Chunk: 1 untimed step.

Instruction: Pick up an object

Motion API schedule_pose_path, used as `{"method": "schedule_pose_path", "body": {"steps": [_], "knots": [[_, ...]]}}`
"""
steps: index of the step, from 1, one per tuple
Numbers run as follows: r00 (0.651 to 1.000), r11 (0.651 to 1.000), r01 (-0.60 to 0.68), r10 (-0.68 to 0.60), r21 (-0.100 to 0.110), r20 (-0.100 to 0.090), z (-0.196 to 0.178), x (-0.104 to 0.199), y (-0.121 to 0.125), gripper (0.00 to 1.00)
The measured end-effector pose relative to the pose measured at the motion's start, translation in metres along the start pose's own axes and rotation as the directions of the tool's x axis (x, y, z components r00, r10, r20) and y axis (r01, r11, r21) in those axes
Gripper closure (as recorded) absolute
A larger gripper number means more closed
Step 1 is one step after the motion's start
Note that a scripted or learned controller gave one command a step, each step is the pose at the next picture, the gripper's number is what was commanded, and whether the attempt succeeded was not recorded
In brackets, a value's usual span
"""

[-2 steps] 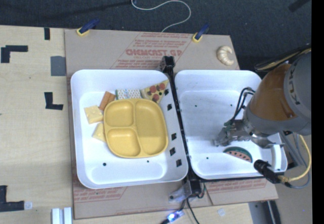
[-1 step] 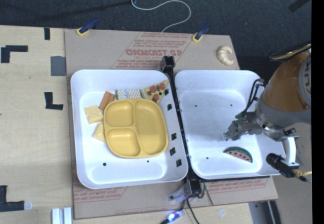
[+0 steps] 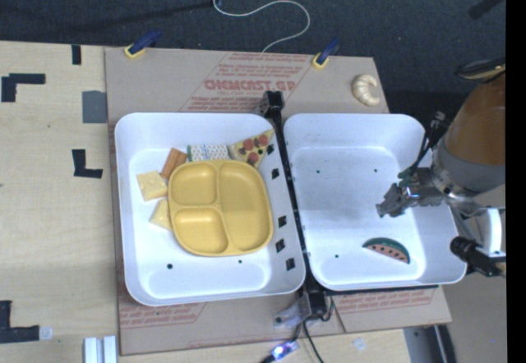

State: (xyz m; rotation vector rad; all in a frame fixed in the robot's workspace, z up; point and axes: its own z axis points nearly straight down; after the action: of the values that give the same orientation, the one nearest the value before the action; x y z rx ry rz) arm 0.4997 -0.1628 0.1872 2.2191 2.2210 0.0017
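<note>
A watermelon slice toy (image 3: 387, 251) lies near the front right of the right bin (image 3: 345, 189). My gripper (image 3: 393, 203) hangs over the right side of that bin, a little behind the slice and apart from it. Nothing shows between its fingers. In the left bin (image 3: 140, 271) a yellow divided plate (image 3: 220, 207) lies over several small food toys: a pale cheese square (image 3: 151, 186), a brown piece (image 3: 173, 162) and a pizza slice (image 3: 255, 146) at the back.
A cardboard sheet (image 3: 246, 78) lies under both bins, held by two clips at its back edge. A small beige object (image 3: 367, 89) rests on the cardboard behind the right bin. A white cable (image 3: 263, 12) loops across the dark floor behind.
</note>
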Motion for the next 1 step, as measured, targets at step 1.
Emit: {"method": "schedule_pose_path", "body": {"steps": [1], "knots": [[1.000, 1.000, 0.001, -0.001, 0.002, -0.001, -0.0382, 0.0008, 0.0005, 1.00]]}}
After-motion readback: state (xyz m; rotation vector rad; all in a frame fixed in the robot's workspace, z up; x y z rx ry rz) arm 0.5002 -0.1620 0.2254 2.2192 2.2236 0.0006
